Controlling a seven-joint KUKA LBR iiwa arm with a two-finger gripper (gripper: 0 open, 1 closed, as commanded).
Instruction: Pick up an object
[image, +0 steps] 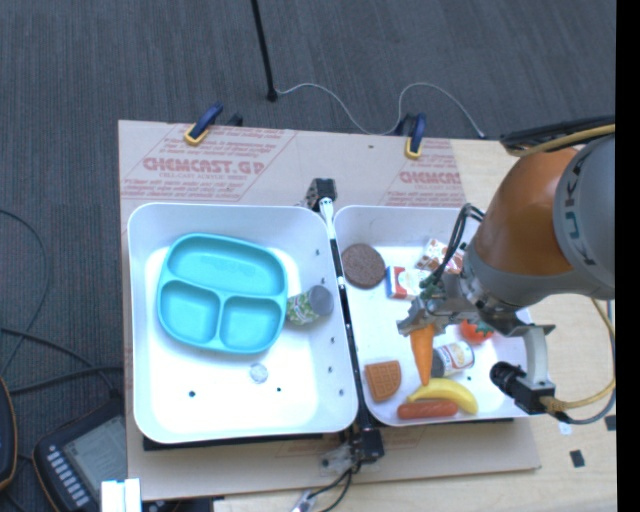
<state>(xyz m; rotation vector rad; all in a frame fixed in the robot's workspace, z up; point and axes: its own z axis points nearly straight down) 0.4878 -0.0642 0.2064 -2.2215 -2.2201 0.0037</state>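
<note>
Carrot (423, 352) is your likeliest target: it lies in the right bin (375, 225), roughly mid-bin, long axis running near vertical in the camera view, tilted only a little. Fat end is up top, right under the pincer (432, 316); thin tip points down toward the banana (444, 396) and nearly touches it.

Pincer sits right at the carrot's fat end, but the wrist hides the contact, so you can't tell whether it's clamped on anything or just hovering. Don't count it as a grasp yet.

My read of the step: approach/grasp phase, lift not done, since the carrot looks to be lying flat on the bin floor. Next move calls for closing across the short axis, i.e. squeezing side to side, not along the length, then a straight lift.

Crowded around it: small jar (455, 356) just beside on the right, waffle-like square (382, 379) lower left, red sausage-ish item (427, 410) under the banana, brown round cookie (363, 265) up left, well apart. Watch the jar; it could get nudged.

Left bin (145, 300) has a blue divided plate (220, 293), not relevant.
</note>
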